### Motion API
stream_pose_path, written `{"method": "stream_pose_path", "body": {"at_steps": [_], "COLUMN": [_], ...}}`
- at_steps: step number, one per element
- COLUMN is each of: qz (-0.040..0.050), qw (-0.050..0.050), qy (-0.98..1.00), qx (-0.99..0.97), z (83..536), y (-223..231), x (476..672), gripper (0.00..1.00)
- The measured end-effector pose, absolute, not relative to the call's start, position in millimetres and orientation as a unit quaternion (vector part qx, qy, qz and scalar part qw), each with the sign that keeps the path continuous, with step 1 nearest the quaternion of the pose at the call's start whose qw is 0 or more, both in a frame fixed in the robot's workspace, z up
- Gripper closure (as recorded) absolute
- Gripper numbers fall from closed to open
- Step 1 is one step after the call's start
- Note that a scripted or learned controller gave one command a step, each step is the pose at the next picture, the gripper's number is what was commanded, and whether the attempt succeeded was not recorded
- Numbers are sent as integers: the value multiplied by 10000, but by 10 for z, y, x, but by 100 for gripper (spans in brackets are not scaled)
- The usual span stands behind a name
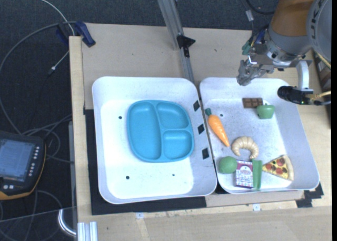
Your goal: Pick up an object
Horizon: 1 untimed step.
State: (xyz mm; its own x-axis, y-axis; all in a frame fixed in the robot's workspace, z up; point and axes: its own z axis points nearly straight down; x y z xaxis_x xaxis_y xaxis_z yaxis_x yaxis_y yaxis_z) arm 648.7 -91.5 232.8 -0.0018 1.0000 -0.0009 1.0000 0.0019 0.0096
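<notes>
I am a grey arm with an orange band above my wrist, reaching in from the right over a wooden bench that carries two shallow white bins side by side. My gripper (245,78) hangs over the far rim of the right bin (295,129), near its far left corner, and nothing sits between my jaws; from this angle I cannot tell whether they are parted or closed.

The left bin (105,145) holds a blue divided plate (159,130) with three sections, lying flat near its middle.

The things I could pick all lie in the right bin. A brown chocolate bar (252,102) lies closest to my gripper, just beside a green apple (266,111). An orange carrot (218,129) lies along the left side of the bin. Nearer the front, a pale croissant (246,146) sits above a small pink and white box (244,174). A round green lime (227,164) rests just left of that box, and a pizza slice (278,167) lies to its right, near the front right corner
</notes>
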Motion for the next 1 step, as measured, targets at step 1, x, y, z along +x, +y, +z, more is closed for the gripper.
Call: {"method": "stream_pose_path", "body": {"at_steps": [1], "qz": [19], "qw": [23], "qy": [7076], "qx": [7066], "z": [2645], "y": [-912], "x": [6500], "gripper": [100]}}
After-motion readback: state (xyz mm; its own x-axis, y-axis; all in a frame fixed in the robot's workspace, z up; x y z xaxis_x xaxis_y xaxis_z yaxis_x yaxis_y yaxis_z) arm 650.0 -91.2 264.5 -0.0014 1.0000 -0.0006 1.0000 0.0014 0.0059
